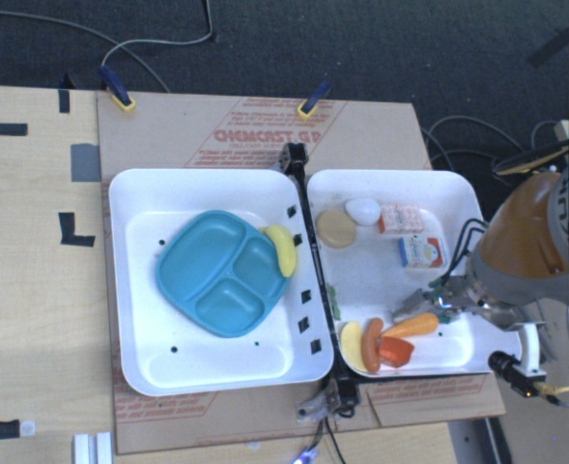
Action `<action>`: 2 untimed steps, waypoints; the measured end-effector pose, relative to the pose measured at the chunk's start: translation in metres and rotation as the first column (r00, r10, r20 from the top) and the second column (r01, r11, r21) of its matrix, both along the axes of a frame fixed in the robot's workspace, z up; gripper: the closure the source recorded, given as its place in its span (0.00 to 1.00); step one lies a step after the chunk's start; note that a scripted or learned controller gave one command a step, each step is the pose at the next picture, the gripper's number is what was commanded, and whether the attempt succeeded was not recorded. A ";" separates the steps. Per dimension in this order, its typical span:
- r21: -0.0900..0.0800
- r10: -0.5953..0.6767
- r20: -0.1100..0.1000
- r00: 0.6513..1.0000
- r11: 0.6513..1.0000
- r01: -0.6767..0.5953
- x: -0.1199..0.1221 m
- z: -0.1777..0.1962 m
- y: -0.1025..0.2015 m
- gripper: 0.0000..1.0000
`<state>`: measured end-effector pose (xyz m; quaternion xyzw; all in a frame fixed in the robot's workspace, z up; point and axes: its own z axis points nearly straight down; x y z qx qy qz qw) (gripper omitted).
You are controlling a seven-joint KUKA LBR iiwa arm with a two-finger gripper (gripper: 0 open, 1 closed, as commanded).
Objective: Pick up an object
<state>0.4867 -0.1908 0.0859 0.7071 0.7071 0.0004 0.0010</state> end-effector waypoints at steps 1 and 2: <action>-0.001 0.000 0.003 1.000 1.000 0.000 0.001 0.010 0.000 1.00; 0.001 0.002 -0.002 1.000 1.000 -0.002 0.059 0.048 0.029 1.00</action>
